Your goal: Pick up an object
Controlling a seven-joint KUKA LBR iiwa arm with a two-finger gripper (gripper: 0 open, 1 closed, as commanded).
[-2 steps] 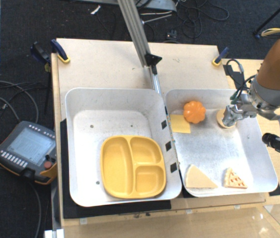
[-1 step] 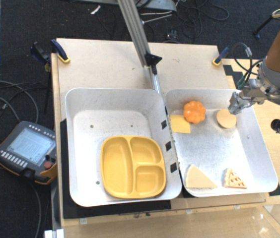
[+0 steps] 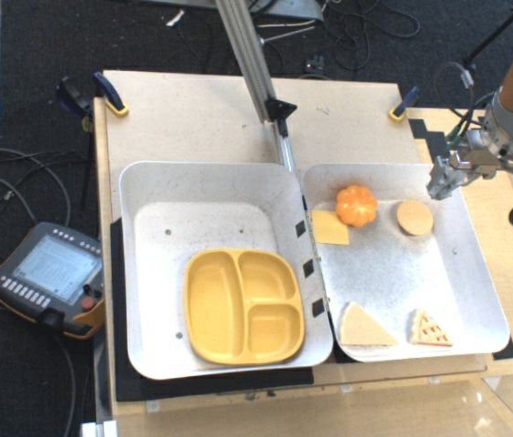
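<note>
The right bin [image 3: 475, 271] holds an orange pumpkin-like ball [image 3: 357, 205], a yellow cheese square [image 3: 331, 228] beside it, a round tan disc [image 3: 414, 218], a pale wedge [image 3: 364, 327] and a small waffle-patterned triangle [image 3: 429, 330]. My gripper [image 3: 442, 182] hangs at the bin's upper right corner, just up and right of the tan disc, apart from it. Nothing shows between its fingers.
The left bin [image 3: 147, 244] carries a yellow divided plate [image 3: 243, 306]. A slanted metal pole [image 3: 252, 53] runs down to the gap between the bins. A teach pendant [image 3: 52, 276] lies on the floor at left. Clamps sit at the bench's back corners.
</note>
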